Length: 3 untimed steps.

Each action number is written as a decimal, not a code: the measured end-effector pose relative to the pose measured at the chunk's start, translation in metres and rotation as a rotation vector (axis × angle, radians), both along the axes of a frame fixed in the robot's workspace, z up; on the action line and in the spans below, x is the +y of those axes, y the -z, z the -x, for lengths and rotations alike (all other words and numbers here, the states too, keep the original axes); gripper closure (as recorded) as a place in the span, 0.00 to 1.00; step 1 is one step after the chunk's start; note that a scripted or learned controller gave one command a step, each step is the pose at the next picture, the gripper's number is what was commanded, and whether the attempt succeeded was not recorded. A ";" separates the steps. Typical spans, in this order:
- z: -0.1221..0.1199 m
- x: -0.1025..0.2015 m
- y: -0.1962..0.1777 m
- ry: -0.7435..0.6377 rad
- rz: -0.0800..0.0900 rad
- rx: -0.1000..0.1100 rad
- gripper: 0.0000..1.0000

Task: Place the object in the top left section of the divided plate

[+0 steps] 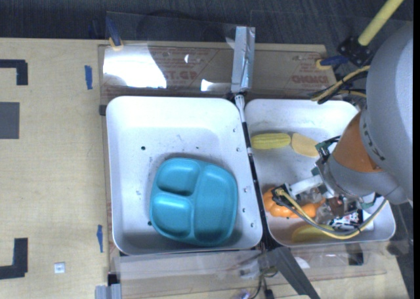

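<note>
From my station I see the divided plate (194, 204), a teal one with three sections, lying in the left bin (131, 127) toward its lower middle. All three of its sections look bare. The right bin (275, 113) holds the loose items: a corn cob (270, 140) lies near its upper left, with a pale yellow piece (304, 144) just beside it on the right. Lower down, an orange toy (279, 206) sits against the left wall of that bin, and a curved yellow thing like a banana (308, 232) lies along the bottom edge, partly hidden by cables.

The arm (387, 114) comes in from the right, its orange band (357, 150) above the wrist, and the end effector (315, 193) hangs low over the lower part of the right bin, close to the orange toy. Wires and the wrist body crowd that spot, so I cannot tell whether it is released or clenched, nor whether anything is in it. Both bins rest side by side on the light wooden surface (46, 160), which carries black marks and blue tape pieces
</note>
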<state>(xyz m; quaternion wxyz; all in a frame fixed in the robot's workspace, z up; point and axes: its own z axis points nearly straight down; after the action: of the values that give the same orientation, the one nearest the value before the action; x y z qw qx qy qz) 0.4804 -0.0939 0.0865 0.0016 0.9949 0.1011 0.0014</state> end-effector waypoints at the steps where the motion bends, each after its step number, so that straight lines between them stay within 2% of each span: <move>1: 0.000 0.000 0.000 -0.001 -0.001 0.000 1.00; 3: 0.000 0.001 0.000 -0.001 -0.001 0.000 1.00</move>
<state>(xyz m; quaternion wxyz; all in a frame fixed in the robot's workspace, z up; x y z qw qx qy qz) 0.4805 -0.0931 0.0866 0.0009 0.9948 0.1015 0.0013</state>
